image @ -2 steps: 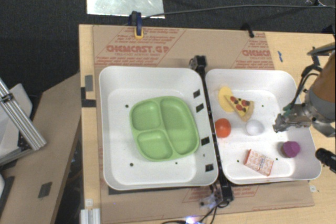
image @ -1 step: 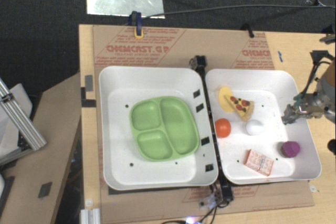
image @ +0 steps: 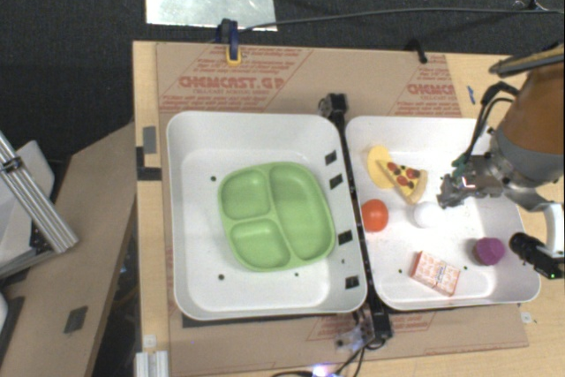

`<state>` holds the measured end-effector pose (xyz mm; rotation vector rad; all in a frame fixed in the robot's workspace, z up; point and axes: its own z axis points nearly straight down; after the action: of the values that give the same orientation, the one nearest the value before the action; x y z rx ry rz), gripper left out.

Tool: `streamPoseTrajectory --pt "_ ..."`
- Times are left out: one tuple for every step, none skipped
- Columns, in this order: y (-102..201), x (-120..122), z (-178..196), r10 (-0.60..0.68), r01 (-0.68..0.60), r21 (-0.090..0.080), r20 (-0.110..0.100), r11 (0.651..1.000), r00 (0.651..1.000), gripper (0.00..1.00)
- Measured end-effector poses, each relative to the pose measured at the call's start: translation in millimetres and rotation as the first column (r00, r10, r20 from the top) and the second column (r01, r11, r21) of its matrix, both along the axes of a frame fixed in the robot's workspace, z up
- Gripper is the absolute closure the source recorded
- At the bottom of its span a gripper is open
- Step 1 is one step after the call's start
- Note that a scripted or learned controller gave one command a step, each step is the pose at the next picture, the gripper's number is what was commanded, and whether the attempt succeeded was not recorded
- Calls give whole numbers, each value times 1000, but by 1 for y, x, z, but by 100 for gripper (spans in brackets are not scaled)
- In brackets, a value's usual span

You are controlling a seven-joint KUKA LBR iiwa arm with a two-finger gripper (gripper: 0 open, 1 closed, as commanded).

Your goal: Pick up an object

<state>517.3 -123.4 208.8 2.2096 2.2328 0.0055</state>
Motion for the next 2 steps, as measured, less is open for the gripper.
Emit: streamPoseTrajectory --pt "51 3 -6 -1 1 0 -1 1000 1000 100" --pt "107 12 -11 0 0 0 -1 1000 1000 100"
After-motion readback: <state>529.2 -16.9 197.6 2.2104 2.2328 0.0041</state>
